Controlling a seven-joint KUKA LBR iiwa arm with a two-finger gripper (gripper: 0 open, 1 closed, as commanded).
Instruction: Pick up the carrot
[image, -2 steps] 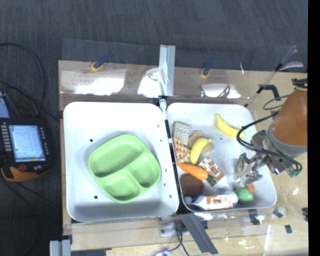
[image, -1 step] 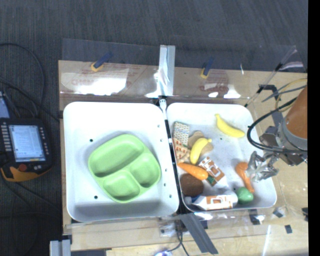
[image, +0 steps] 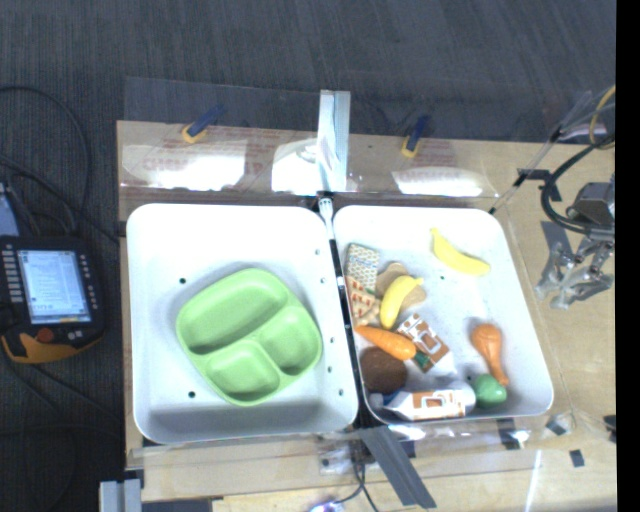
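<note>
Inspecting the camera view, I am seeing the gripper (image: 573, 272) sitting at the right edge of the counter (image: 530, 215), outside both bins, and I cannot tell its state from here; it is touching none of the objects.

I am locating the carrot (image: 387, 342) in the right bin (image: 520, 300), lying flat near the divider between the two bins, tip pointing toward the left wall. It is touching a small printed carton (image: 424, 340) on its right, and a dark brown round item (image: 383, 370) is sitting just below it. A yellow banana-shaped piece (image: 400, 297) is lying just above it, beside a checked cracker-like piece (image: 361, 267). Room around the carrot is tight on three sides.

I am noting a second yellow piece (image: 459, 254) near the far right corner, well apart from the carrot. An orange drumstick-shaped item (image: 489, 347) is lying along the right side, with a green item (image: 490, 391) near the front corner and a white carton (image: 433, 404) lying against the front wall. Bare floor is showing in the middle right of this bin, between the printed carton and the drumstick-shaped item.

I am recording the left bin (image: 160, 250) as holding a green divided plate (image: 250, 335), with bare floor around it.
</note>
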